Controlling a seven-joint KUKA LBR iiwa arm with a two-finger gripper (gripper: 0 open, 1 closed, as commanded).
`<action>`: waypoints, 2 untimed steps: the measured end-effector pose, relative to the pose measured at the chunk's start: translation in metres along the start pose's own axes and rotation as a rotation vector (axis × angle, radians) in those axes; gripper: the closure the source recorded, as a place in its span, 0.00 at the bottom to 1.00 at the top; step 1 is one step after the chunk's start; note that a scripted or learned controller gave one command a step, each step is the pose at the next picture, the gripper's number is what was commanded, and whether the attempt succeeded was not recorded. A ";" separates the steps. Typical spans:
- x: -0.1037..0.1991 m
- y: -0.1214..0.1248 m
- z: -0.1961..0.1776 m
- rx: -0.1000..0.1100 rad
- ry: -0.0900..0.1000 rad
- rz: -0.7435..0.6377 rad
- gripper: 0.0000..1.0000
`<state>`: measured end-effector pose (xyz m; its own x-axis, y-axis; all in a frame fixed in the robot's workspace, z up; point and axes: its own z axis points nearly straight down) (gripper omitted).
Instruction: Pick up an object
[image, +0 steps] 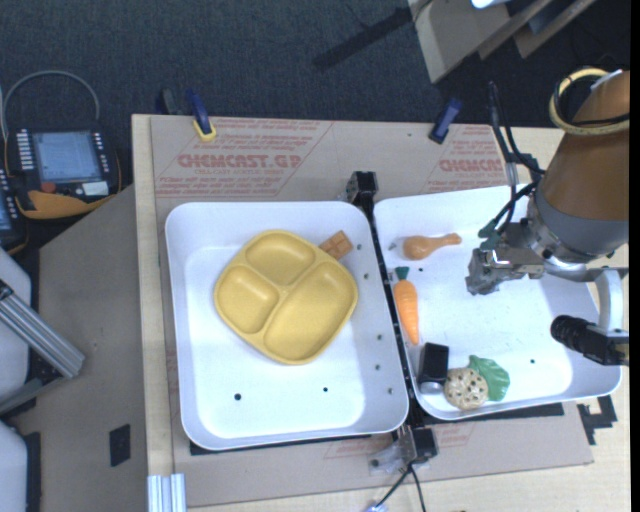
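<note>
I am hovering my jaws (487, 272), whose state I cannot tell, over the right bin (520, 330), right of the carrot (406, 310), with nothing lifted and the whole pick remaining.

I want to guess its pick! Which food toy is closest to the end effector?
The tan drumstick, lying left of the end effector; the others lie farther away.

red print reading "chemcast g.p" repeats across the brown paper sheet (300, 150) under the bins.
</note>
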<state>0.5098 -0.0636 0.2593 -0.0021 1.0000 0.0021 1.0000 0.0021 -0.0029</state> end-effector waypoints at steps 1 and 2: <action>0.057 0.019 0.004 -0.005 -0.002 -0.004 1.00; 0.103 0.022 0.006 -0.004 -0.001 -0.003 1.00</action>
